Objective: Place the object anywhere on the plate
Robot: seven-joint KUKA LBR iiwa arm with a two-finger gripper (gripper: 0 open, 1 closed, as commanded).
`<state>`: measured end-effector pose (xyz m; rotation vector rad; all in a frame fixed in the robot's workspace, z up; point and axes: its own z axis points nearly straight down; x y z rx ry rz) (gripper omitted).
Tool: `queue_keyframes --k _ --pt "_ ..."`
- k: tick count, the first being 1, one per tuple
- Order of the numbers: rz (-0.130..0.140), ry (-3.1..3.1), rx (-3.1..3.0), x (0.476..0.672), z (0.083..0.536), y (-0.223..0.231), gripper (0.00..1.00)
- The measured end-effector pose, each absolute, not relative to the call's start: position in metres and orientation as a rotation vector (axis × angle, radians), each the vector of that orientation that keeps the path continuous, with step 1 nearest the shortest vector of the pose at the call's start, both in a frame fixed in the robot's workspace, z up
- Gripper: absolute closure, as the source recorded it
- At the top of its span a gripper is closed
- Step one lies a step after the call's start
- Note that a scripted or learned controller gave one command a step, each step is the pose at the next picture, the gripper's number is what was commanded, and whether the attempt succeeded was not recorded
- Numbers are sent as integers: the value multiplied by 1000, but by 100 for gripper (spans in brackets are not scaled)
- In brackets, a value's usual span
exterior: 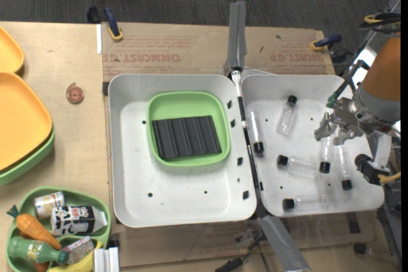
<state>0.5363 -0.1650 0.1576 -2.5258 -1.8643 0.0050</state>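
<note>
A green square plate lies in the left white bin. A dark grey ribbed slab rests flat on it. Several clear vials with black caps are scattered in the right bin, among them one at the upper middle, one by the left wall and one near the front. My gripper hangs low over the right side of the right bin, just above an upright-lying vial. Whether it holds anything is hidden by its own body.
Yellow dishes sit on the wooden table at far left. A green bowl of toy food stands at the bottom left. A small pink disc lies near the left bin. Clamps hold the cardboard at the back.
</note>
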Motion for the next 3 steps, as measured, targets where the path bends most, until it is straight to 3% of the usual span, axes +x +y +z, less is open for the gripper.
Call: queue_keyframes --k 1,2,3 --pt "4 -1956 -2455 511 201 -118 100" --pt "4 -1956 -2455 511 201 -118 0" --pt "7 -1684 -2650 516 190 -40 0"
